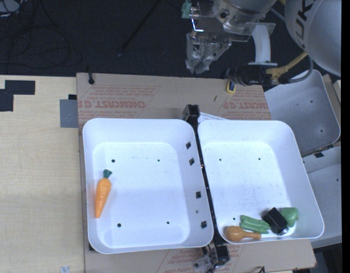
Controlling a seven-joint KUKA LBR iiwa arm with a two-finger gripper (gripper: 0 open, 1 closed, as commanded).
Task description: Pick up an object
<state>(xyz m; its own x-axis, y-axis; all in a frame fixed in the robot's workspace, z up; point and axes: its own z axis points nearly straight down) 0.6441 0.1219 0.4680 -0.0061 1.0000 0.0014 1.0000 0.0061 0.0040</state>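
arm (pixel 311 21) cut off at top edge, pincer (pixel 202 58) fingers blurred, green toy (pixel 289 214) partly behind black block (pixel 275 220)

Toy carrot (pixel 102 197) lies in the left bin (pixel 138 131); right of that bin, the right bin (pixel 249 131) holds a pear (pixel 241 234), bean pod (pixel 254 224) and black block (pixel 275 220) at its near edge
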